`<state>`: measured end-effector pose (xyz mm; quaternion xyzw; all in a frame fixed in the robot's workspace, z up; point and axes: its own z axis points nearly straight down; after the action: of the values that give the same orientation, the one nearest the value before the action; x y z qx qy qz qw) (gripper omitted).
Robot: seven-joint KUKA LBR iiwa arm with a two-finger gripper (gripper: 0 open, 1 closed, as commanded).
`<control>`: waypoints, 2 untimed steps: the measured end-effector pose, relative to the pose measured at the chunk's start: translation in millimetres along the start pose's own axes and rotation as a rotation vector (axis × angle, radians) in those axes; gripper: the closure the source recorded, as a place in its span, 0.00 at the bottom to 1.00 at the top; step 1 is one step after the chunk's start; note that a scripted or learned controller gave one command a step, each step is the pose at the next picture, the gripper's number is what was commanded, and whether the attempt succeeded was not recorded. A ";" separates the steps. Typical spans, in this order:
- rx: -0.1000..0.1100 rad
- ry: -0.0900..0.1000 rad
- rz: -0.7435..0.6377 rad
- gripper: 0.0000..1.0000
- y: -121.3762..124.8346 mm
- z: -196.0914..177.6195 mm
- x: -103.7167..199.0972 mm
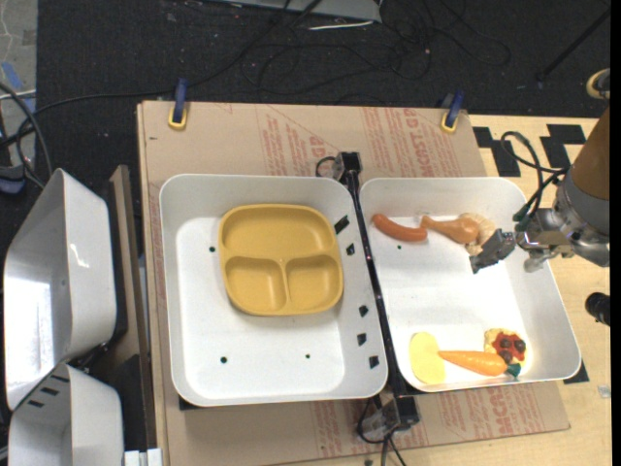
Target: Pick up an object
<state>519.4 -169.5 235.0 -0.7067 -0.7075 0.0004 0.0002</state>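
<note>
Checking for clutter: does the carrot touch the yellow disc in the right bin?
Touching. The camera view shows the carrot lying with its tip across the yellow disc; no gap shows between them.

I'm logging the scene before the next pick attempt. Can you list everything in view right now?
Divided plate: one, yellow, in the left bin.
Sausage: one, orange-red, upper part of the right bin.
Chicken drumstick: one, tan, just right of the sausage, beside the gripper.
Yellow round piece: one, pale yellow, lower part of the right bin.
Carrot: one, orange, lying across the yellow piece's right side.
Pizza slice: one, red and yellow toppings, lower right corner of the right bin.
Bins: two, white, side by side.
Clamps: two, yellow, bench's far edge.
Gripper: one, dark, over the right bin's upper right.
</note>
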 end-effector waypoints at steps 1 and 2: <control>0.003 0.001 0.002 0.00 3.7 43.8 0.6; 0.006 0.002 0.004 0.00 0.4 108.1 0.5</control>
<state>519.7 -169.1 126.9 -0.7080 -0.7062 0.0017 0.0030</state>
